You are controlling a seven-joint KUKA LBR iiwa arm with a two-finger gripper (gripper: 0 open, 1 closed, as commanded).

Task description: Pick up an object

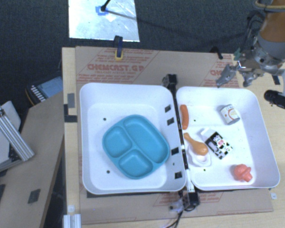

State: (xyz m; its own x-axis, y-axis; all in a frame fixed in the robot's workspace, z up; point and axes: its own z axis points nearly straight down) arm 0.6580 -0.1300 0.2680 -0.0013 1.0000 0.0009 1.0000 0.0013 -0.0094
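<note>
The right bin [263,127] holds several small objects: an orange sausage-shaped toy [184,116], a grey can with a label [229,114], a tan drumstick-like piece [196,144] on a white piece [200,158], a black and white patterned block [218,144] and a pink-orange toy [242,172]. My gripper [237,75] hangs above the bin's far rim at the upper right, well apart from all of them. Its fingers spread apart with nothing between them.
The left bin [92,127] holds a blue divided plate [135,146]. A black clip divider [173,122] joins the two bins. Both stand on a cardboard sheet [133,65]. A shiny metal sheet [103,13] lies on the dark floor beyond.
</note>
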